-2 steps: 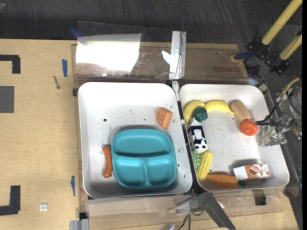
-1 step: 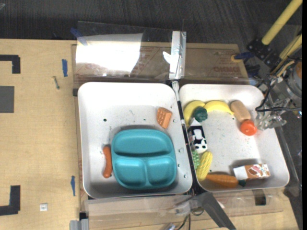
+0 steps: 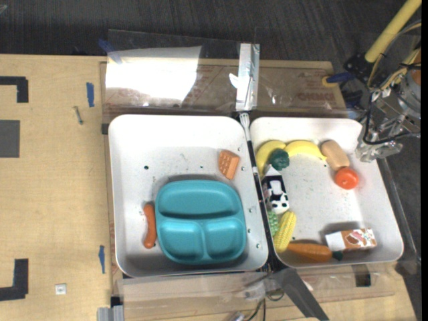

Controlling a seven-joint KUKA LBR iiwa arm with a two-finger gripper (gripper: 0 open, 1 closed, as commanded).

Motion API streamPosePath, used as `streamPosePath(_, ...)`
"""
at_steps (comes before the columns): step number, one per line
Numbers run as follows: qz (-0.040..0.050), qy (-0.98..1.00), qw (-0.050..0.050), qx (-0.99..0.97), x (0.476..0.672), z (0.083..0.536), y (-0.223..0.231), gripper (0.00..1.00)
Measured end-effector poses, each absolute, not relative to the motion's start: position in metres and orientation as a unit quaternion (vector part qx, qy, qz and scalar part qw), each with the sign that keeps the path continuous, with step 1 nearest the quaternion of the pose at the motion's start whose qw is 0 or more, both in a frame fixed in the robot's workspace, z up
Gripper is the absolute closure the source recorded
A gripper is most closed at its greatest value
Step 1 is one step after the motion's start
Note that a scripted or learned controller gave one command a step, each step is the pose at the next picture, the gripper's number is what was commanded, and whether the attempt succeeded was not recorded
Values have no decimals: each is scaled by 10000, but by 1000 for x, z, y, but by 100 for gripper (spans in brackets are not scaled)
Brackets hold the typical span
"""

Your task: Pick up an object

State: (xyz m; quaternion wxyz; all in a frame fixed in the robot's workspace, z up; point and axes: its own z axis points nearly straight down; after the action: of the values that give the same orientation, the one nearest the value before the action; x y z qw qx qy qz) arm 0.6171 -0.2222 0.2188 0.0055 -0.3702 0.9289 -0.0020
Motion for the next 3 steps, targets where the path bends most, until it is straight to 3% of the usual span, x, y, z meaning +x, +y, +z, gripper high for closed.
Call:
streamPosePath(1, -22, 8703, 49, -4924, 615, 219, -222, 100)
streamPosePath(2, -24, 7466, 46, -6652, 634, 232, -220, 100)
streamPosePath(3, -19, 5994, 40, -8004, 668, 224, -222, 100)
